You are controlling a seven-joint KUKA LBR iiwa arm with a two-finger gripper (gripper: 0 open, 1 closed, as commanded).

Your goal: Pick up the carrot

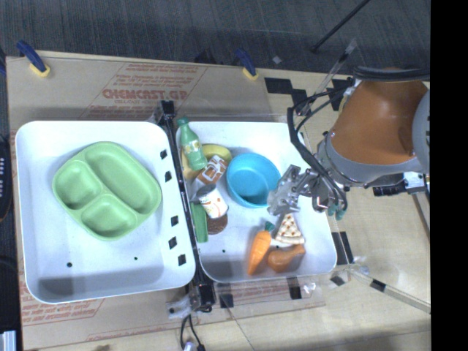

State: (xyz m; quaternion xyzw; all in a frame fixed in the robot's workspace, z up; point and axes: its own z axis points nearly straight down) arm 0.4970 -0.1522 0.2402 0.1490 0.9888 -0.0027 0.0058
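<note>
Down at the near edge of the right bin (322, 265) lies the carrot (258, 251), orange with a bit of green at its upper end, leaning against a brownish bread-like lump (286, 257) just to its right. Above those two sits a pizza slice toy (289, 229), and the gripper (287, 194) hangs over that spot, beside the blue bowl (252, 179); from where I stand I cannot make out how it is set, only that nothing is between its tips and that it is apart from the carrot. Along this bin's left wall I see a green bottle (190, 146), a yellow banana (216, 152) behind it, a small brown packet (210, 171), a can (214, 205) with a white label too blurred to read, and a green stick-like thing (199, 221) lying along the wall. The left bin (44, 269) holds a pale green divided plate (107, 189) with three compartments. Both bins rest on a sheet of brown cardboard (110, 86) printed in red with "CHEMCAST GP" and smaller lines I cannot read. Blue clamps (33, 58) pin its far edge to the bench. Beyond that edge the floor (183, 9) is dark grey carpet. The arm (380, 126) comes in from the right, its orange band broad, black cables looping around the wrist.
</note>
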